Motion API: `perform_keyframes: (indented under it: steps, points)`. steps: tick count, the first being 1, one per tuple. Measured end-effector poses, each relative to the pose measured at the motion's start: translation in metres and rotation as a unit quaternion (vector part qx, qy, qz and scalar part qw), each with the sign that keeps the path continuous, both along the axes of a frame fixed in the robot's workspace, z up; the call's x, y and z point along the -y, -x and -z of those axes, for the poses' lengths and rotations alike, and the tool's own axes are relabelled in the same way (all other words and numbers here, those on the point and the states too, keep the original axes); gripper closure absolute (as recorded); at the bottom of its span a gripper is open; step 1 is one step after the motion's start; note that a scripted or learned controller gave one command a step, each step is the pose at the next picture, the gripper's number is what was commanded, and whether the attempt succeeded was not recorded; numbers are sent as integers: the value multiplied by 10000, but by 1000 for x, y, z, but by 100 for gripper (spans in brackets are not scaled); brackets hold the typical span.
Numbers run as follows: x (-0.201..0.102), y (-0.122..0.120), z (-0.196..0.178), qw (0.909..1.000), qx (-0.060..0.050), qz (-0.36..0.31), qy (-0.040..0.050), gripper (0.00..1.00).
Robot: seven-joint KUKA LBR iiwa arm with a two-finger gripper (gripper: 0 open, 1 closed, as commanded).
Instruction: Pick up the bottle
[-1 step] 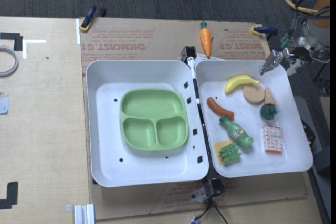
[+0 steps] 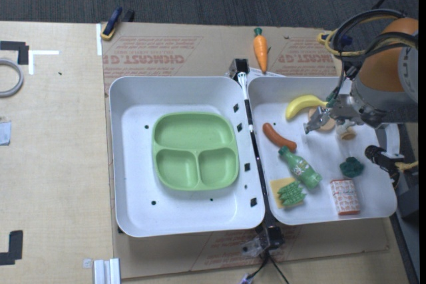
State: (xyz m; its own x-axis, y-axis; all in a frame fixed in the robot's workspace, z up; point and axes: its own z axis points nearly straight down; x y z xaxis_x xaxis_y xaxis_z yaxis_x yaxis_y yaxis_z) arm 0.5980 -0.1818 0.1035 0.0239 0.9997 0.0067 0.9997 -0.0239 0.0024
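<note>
The bottle (image 2: 300, 168) lies on its side in the right bin (image 2: 379, 206), green, running at a slant from upper left to lower right, near the bin's left wall. Nothing of mine touches it. Just above its upper end lies a red sausage (image 2: 279, 136), slanted the same way. Below it, close to the bin's near left corner, sits a green bunch (image 2: 291, 193) on a yellow piece (image 2: 282, 184).

My gripper (image 2: 318, 122) hangs over the far part of the same bin, well apart from the bottle and up to its right. I cannot tell from this view how it is set; I see nothing held in it. A banana (image 2: 303, 105) lies just to its left, close against it. A small pale thing (image 2: 347, 135) lies just to its right.

Further right in the bin is a dark green lump (image 2: 351, 167), and below that a small red and white box (image 2: 345, 197) near the near wall.

The left bin (image 2: 126, 163) holds a green tray (image 2: 196, 151) with three compartments.

On the table (image 2: 53, 163) beyond the bins lies a carrot (image 2: 259, 48), near the gap between them.
</note>
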Motion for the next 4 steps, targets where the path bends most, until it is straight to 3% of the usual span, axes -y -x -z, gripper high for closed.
perform_keyframes:
  steps: [1, 2, 3, 4]
  points:
    - [-67, 51, 12, 9985, -22, 539, 35, 0]
    - [-67, 51, 2, 9985, -21, 554, 38, 100]
    - [-92, 118, -88, 9999, -19, -114, 34, 100]
    - [-149, 120, -125, 9914, -7, -1310, 40, 100]
